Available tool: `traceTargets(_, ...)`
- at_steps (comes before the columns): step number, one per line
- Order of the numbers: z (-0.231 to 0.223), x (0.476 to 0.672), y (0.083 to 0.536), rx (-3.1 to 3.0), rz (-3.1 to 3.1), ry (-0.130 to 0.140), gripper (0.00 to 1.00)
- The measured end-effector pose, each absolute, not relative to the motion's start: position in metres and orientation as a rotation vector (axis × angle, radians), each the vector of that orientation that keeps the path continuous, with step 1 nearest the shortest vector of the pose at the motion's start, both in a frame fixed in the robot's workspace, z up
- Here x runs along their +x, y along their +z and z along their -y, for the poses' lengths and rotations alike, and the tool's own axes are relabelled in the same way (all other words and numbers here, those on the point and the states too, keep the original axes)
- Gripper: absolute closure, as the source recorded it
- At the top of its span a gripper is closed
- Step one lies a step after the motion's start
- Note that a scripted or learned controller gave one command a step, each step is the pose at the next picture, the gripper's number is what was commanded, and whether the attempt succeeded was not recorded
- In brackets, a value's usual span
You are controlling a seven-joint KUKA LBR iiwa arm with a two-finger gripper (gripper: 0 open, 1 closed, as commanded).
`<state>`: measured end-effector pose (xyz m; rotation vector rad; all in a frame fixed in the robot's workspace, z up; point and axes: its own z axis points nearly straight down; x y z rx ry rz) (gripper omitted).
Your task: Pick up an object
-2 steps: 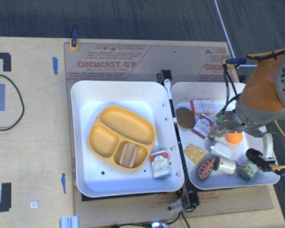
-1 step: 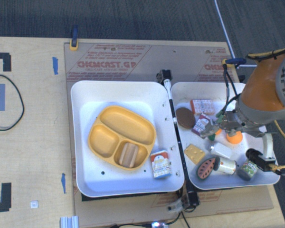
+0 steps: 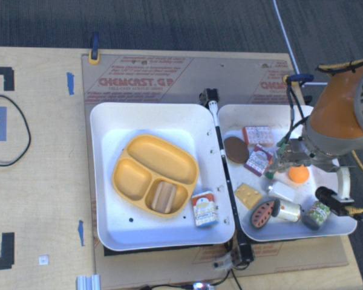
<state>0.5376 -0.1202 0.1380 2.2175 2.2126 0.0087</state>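
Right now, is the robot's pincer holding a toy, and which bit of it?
It cannot be told. The pincer is low in the right bin, beside the orange ball, and nothing shows between it.

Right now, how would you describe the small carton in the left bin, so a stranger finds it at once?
Look in the left bin, which holds a yellow divided tray. The small carton stands beside the tray's lower right corner. It is boxy, white with red print, unlike the rounded yellow tray.

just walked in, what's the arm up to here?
The grey KUKA arm is reaching in from the right, its gripper low over the right white bin, among the clutter by the small orange ball and the patterned packets. Nothing is visibly held. The yellow divided tray sits in the left white bin.
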Motion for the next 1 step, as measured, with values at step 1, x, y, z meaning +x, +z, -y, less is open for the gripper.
traceTargets(1,0.1201,0.5376,0.1379,2.218,-2.213,0.009,0.0)
